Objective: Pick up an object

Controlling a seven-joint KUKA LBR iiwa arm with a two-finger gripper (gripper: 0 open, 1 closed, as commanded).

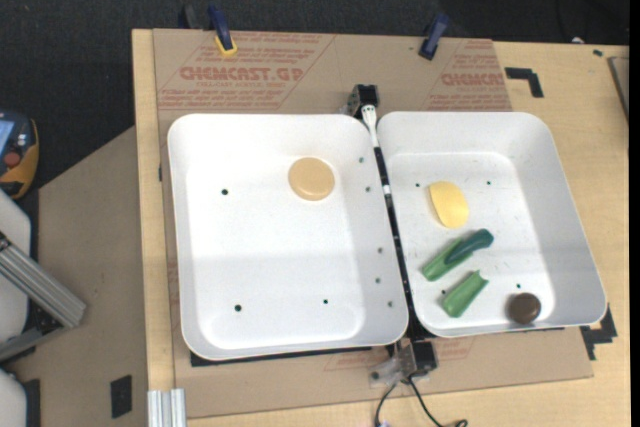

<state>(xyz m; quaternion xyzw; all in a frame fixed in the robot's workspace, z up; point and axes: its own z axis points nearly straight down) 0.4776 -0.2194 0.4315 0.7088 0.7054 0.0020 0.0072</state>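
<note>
Brown cardboard bench (pixel 300 65) carries both bins. The right bin (pixel 560 185) holds a yellow piece (pixel 449 204), a brown ball (pixel 523 307) and two green sticks (pixel 457 254), long axes slanting lower-left to upper-right. A tan disc (pixel 312 179) lies in the left bin (pixel 200 215).

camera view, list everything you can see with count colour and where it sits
left bin: 1, white, left half of the bench
right bin: 1, white, right half of the bench, touching the left bin along the middle
round disc: 1, tan, left bin, upper middle
yellow piece: 1, yellow, right bin, centre
long green piece: 1, green with a darker tip, right bin, just below the yellow piece, lying at a slant
short green piece: 1, green, right bin, below the long green piece
brown ball: 1, brown, right bin, near its bottom right corner
clamps: 2, blue, top edge of the board
board: 1, brown with red print, under both bins
</note>
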